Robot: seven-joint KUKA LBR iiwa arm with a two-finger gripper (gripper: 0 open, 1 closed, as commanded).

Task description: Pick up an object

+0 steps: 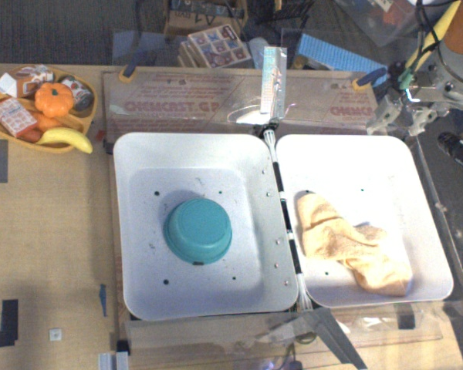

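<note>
Yellow cloth [350, 247] in right bin [424, 183], teal bowl [199, 230] left.

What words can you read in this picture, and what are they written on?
"CHEMCAST GP" or something close, in faded red letters on the brown-papered sheet behind the left bin; the letters are blurry, so this is only a partial read.
More red print on the same kind of sheet behind the right bin: too blurred to read.
Small boxes in the fruit basket and the printed cards on the floor: too small to read.
</note>
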